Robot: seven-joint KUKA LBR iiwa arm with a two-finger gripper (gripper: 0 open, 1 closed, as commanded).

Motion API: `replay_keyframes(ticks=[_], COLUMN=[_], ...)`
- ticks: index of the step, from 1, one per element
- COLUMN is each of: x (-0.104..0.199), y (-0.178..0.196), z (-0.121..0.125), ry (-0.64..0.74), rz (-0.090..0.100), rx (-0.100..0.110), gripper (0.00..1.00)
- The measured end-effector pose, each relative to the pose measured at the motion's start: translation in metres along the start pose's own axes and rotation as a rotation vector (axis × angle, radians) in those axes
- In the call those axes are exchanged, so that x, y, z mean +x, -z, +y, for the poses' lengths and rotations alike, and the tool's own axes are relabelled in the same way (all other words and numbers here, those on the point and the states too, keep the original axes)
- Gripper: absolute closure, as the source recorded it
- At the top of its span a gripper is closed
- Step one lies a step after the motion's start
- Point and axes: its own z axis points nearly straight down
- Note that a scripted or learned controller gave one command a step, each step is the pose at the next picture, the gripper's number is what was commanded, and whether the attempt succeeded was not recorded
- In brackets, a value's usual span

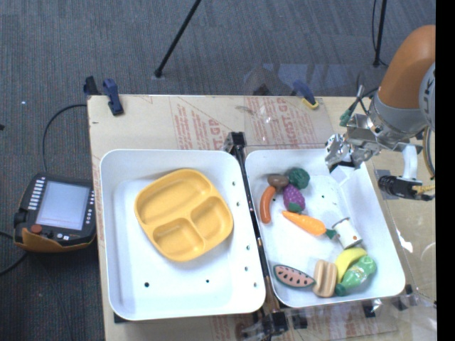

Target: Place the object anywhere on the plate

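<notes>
The camera view shows a bench (pixel 163 116) with two white bins side by side. The left bin (pixel 121 261) holds a big yellow plate (pixel 183 214) with three sections, and nothing lies on it. The right bin (pixel 380 222) holds a pile of toy food. The grey and orange arm (pixel 409 77) reaches in from the right, and its gripper (pixel 347 155) hangs over the far right corner of the right bin. I cannot tell if it is open or closed. In that bin are an orange carrot (pixel 306 223), a red sausage (pixel 266 204), a watermelon slice (pixel 293 276), a yellow banana (pixel 347 261), a purple bunch of grapes (pixel 293 198) and a green broccoli (pixel 298 177).
</notes>
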Motion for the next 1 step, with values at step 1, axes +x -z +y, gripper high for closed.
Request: replay_keyframes(ticks=[1], x=[0.0001], y=[0.0003], z=[0.0001], ry=[0.001], rz=[0.000], rx=[0.000], gripper=[0.00])
